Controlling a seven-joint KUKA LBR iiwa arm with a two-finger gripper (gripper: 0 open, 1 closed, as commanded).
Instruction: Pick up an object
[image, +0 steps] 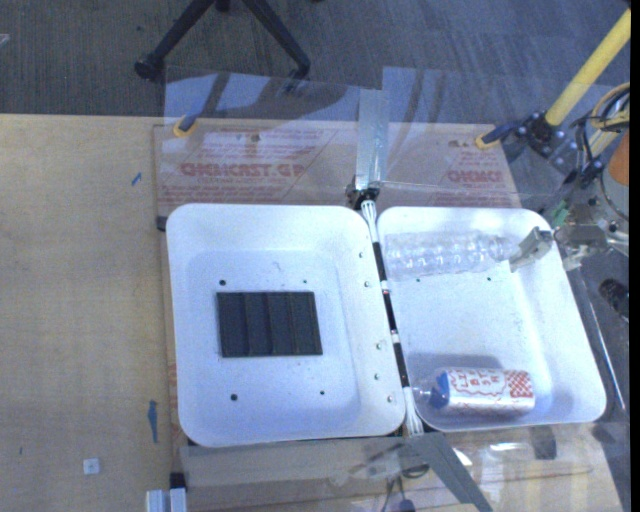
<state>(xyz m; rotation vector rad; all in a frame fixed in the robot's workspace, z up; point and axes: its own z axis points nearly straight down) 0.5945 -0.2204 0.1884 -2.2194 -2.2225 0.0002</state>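
A dark grey ribbed rectangular pad (269, 323) lies flat in the middle of the left bin (200, 240). In the right bin (580, 390), a clear plastic bottle (450, 253) lies on its side along the far wall. A red-and-white patterned container with a blue cap (482, 389) lies near the front wall. My gripper (532, 248) reaches in at the right bin's far right corner, just beside the right end of the clear bottle. Nothing can be seen held in it.
A metal divider post (370, 150) and clear panels stand behind the bins. Yellow-handled tools and cables (570, 110) crowd the far right. The wooden bench (80, 300) stretches out to the left of the bins.
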